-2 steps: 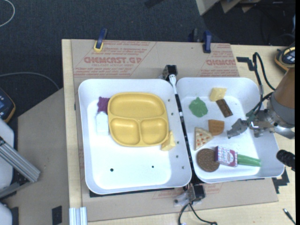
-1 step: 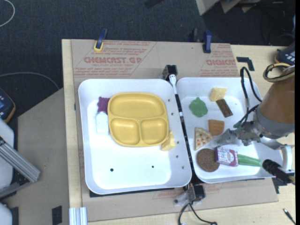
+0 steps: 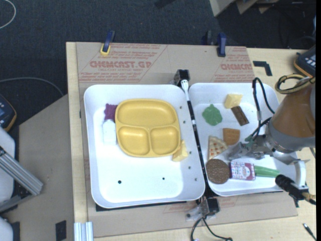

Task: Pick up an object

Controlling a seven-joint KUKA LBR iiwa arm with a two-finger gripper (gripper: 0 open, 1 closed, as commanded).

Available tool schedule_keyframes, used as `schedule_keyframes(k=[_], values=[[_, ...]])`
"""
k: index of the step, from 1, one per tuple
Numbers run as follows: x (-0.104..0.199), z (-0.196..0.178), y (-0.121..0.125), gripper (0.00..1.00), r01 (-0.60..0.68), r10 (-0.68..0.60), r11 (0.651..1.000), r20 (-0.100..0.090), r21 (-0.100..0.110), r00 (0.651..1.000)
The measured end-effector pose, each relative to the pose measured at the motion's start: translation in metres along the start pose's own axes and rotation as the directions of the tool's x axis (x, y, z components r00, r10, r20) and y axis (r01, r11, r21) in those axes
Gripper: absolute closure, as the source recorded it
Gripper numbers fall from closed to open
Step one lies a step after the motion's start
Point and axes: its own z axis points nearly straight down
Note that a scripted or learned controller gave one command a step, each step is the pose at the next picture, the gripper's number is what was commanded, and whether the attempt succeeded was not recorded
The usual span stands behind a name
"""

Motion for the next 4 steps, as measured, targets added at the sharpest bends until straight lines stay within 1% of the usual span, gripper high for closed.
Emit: schedule_keyframes(k=[1,2,3,4], values=[[-0.001,-0.012,0.001,1.0,-0.002,0.002,1.0,0.002,-0.006,1.0],[-0.011,-0.068,-0.001,1.0,-0.002,0.002,1.0,0.006,-0.012,1.0],[-0.013,-0.113,-0.007,1.0,0.0,0.0,1.0,0.006,-0.011,1.0],[-0.013,-0.144,-0.006,1.0,0.001,-0.001,1.0,0.005,-0.011,1.0]])
